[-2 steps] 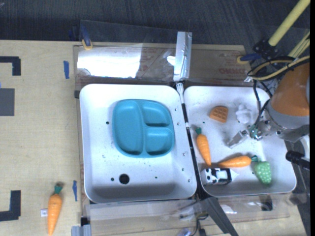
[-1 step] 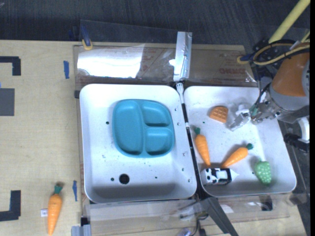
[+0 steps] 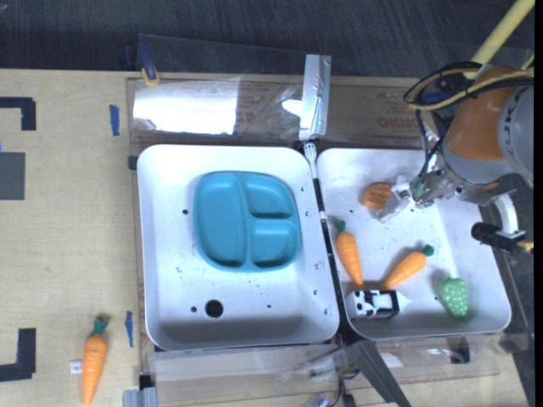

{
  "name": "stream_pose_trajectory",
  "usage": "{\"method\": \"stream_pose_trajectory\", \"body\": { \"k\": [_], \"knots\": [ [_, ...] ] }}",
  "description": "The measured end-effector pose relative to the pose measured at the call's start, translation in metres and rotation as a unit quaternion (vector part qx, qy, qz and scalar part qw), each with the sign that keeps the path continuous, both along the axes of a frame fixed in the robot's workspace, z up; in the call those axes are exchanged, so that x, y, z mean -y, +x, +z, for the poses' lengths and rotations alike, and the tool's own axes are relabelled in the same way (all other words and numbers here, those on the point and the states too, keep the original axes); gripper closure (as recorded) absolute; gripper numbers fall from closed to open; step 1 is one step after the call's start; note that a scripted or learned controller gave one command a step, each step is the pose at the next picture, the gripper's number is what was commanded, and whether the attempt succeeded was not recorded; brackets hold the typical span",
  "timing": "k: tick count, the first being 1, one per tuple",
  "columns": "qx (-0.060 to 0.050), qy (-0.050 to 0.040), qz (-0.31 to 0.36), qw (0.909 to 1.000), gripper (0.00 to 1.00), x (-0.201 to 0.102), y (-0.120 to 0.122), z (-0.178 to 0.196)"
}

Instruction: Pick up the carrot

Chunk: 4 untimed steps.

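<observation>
Two orange carrots with green tops lie in the right bin (image 3: pixel 484 312). One carrot (image 3: pixel 349 257) is near the bin's left wall, pointing down. The other carrot (image 3: pixel 406 267) lies at a slant in the middle. A third carrot (image 3: pixel 93 359) rests on the wooden bench at the lower left, outside the bins. My gripper (image 3: pixel 399 200) hangs low over the upper part of the right bin, right beside a round orange-brown food piece (image 3: pixel 376 196) and well above both carrots. The grey arm with its orange band (image 3: pixel 475 138) comes in from the right.
A blue divided plate (image 3: pixel 247 220) sits in the left bin (image 3: pixel 161 312). In the right bin, a green grape bunch (image 3: pixel 454 297) lies at the lower right and a black-and-white toy (image 3: pixel 376 303) at the bottom. A yellow rod (image 3: pixel 507 24) crosses the top right.
</observation>
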State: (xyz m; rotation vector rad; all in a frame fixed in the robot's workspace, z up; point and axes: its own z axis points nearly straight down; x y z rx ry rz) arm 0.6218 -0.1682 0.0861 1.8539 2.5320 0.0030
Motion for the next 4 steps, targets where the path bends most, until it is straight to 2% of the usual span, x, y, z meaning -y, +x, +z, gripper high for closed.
{"method": "stream_pose_trajectory", "body": {
  "k": [1,2,3,4],
  "knots": [
    [-0.001,0.0,-0.018,0.9998,0.0,0.005,-0.066,0.043],
    [0.002,-0.0007,-0.085,0.9964,0.0,0.021,-0.07,0.127],
    [0.001,0.0002,-0.071,0.9975,0.0,-0.019,-0.107,0.001],
    [0.004,-0.0003,-0.072,0.9974,1.0,-0.018,-0.105,0.012]
  ]
}}
